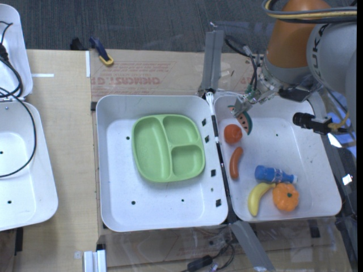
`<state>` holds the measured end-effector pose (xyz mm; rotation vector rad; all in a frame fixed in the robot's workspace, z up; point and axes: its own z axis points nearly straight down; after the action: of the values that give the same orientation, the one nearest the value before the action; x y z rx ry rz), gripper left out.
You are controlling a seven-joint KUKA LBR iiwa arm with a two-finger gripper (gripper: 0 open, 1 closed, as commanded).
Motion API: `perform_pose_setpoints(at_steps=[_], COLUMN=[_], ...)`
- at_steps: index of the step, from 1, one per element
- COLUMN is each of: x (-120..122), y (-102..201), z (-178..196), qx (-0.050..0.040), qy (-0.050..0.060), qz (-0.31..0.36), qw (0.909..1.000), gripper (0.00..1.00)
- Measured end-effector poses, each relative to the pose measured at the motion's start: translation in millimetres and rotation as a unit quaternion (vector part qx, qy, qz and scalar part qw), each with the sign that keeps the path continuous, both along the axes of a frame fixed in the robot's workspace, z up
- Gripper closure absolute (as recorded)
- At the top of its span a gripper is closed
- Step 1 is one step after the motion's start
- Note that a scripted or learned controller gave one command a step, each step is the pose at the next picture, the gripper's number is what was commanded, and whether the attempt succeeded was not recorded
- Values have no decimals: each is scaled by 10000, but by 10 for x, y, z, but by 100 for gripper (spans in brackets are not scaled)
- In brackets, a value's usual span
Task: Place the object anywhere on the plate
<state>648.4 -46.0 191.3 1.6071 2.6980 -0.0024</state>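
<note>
I read this as transport; gripper [245, 107] clenched on watermelon slice [244, 122] over right bin [317, 130]; next, carry left over plate [168, 147], release.

Beyond my bench lay a dark grey carpeted floor [142, 10], filling the far edge of the scene. The bench top was a pale wooden board [57, 61], partly covered by a flat brown cardboard sheet with faded red lettering [147, 75]. A small blue-and-yellow clamp [101, 51] sat at the board's far edge. On the left stood a white moulded plastic tub [22, 163] with a black cable [17, 95] looping across it. Grey metal brackets [213, 55] rose between the bins. The light was even and soft.
</note>
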Motion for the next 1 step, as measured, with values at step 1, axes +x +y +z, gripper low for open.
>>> perform_pose_setpoints(at_steps=[1], x=[-247], y=[633], z=[5], qx=[6], qy=[0], qz=[2064], qw=[9785], gripper=[100])
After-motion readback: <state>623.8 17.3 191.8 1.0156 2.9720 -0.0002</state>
